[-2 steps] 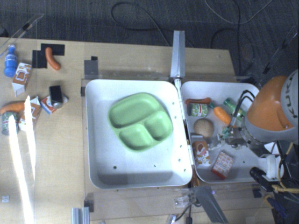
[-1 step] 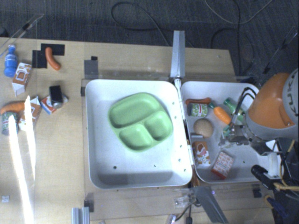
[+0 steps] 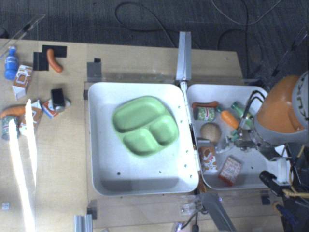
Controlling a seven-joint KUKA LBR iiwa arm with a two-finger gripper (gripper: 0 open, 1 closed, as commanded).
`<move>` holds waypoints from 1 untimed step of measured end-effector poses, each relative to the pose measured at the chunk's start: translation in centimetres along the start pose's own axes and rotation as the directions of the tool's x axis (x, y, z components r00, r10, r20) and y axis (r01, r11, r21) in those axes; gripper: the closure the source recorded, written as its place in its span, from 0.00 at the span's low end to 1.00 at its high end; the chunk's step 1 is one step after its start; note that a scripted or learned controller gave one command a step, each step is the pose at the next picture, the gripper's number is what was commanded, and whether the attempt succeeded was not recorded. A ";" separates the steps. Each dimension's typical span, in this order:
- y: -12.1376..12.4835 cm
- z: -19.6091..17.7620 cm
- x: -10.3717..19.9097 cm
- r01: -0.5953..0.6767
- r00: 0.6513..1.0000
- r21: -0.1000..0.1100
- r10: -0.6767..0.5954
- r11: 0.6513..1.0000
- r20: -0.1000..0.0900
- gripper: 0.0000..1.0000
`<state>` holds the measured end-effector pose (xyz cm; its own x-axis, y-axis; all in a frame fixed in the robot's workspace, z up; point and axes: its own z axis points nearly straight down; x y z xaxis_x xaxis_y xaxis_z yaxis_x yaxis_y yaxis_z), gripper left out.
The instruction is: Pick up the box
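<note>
Two boxes lie in the right bin [image 3: 251, 183]. A red patterned box [image 3: 230, 170] rests flat near the front wall. A brown and red carton [image 3: 207, 158] lies along the left wall. My gripper [image 3: 238, 141] hangs low over the middle of this bin, just above and behind the red box, apart from it. The grey arm with its orange band [image 3: 282, 111] comes in from the right and hides the bin's right side. Nothing shows in the gripper's grasp.
Around the gripper lie a brown round item [image 3: 210, 132], a carrot [image 3: 229, 119], a green bottle [image 3: 238, 109], a labelled can [image 3: 205, 113] and a sausage [image 3: 205, 104]. A green divided plate [image 3: 145, 124] sits in the left bin [image 3: 104, 173]. Loose items lie on the bench at far left.
</note>
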<state>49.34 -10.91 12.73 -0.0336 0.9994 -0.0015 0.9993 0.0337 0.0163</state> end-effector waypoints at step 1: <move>-0.5 3.9 -2.3 0.113 0.994 0.005 -0.113 0.994 -0.001 0.00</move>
<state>49.03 -13.27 8.85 -0.1459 0.9893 -0.0022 0.9892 0.1459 0.0115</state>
